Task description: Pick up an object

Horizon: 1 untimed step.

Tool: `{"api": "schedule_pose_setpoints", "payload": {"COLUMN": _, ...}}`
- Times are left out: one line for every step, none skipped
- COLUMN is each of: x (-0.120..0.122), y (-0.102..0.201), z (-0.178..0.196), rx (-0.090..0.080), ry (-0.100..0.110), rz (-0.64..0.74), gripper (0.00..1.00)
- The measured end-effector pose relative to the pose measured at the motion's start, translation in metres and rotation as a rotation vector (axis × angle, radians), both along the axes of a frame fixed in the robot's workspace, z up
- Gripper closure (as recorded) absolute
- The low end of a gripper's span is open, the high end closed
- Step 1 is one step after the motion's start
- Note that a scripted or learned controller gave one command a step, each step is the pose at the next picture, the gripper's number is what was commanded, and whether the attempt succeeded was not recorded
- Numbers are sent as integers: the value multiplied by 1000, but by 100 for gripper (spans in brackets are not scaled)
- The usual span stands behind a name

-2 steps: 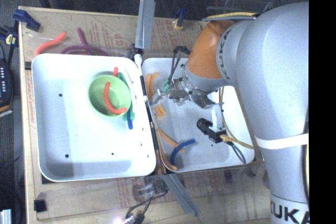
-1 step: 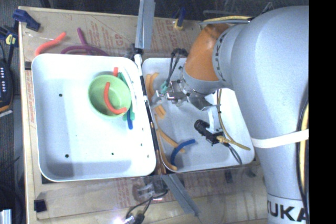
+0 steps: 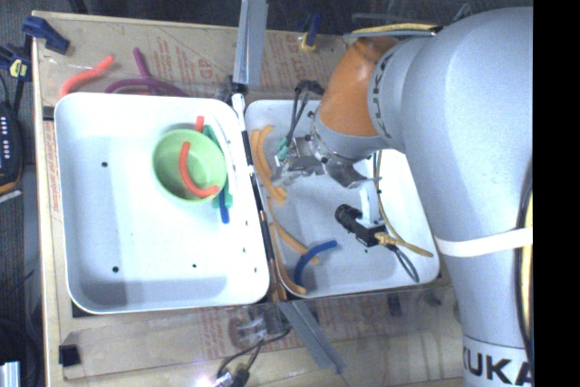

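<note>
My gripper (image 3: 288, 162) is low in the right bin (image 3: 412, 272), near its left wall, under the orange wrist band. An orange curved tube (image 3: 262, 148) lies just left of it against the wall, and a short orange piece (image 3: 276, 191) sits right below it. Along the bin's lower left runs a thin orange strip (image 3: 290, 242). Next to that strip lies a blue curved piece (image 3: 312, 255). I see nothing clearly held between the fingers.
The left bin (image 3: 109, 267) holds a green bowl (image 3: 188, 164) with a red-orange curved tube (image 3: 192, 184) across it, plus green and blue sticks (image 3: 223, 206) at its right. Orange (image 3: 86, 75) and purple (image 3: 140, 84) tubes lie on the bench behind it.
</note>
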<state>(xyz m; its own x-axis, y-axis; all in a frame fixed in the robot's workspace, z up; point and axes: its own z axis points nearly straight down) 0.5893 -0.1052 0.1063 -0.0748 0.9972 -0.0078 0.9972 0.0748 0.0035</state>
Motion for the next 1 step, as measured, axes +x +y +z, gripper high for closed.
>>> {"api": "schedule_pose_setpoints", "payload": {"x": 0, "y": -3, "z": 1, "rx": -5, "ry": -1, "rz": -3, "gripper": 0}}
